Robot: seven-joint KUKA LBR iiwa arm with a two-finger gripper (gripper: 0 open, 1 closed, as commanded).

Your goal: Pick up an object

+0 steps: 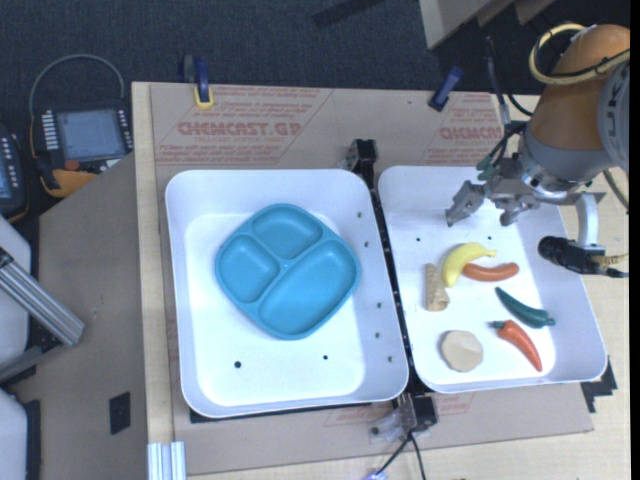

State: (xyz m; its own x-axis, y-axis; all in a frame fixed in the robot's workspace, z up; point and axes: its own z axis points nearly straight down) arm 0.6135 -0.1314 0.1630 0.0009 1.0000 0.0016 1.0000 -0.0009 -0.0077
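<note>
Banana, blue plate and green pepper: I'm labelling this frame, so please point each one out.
Banana [462, 259], camera view, middle of its yellow curve.
Blue plate [288, 270], camera view, ridge between its compartments.
Green pepper [524, 307], camera view, middle of its body.

1. Smooth white plastic with a slight sheen is seen in the 2 bins [190, 218].
2. The blue divided plate [287, 269] looks like matt, smooth plastic.
3. The banana [462, 260], the red pepper [519, 342] and the green pepper [524, 308] appear as glossy plastic.
4. The board [300, 113] under the bins looks like printed brown paper or cardboard, matt.
5. The floor [200, 18] resembles dark, rough carpet.
</note>
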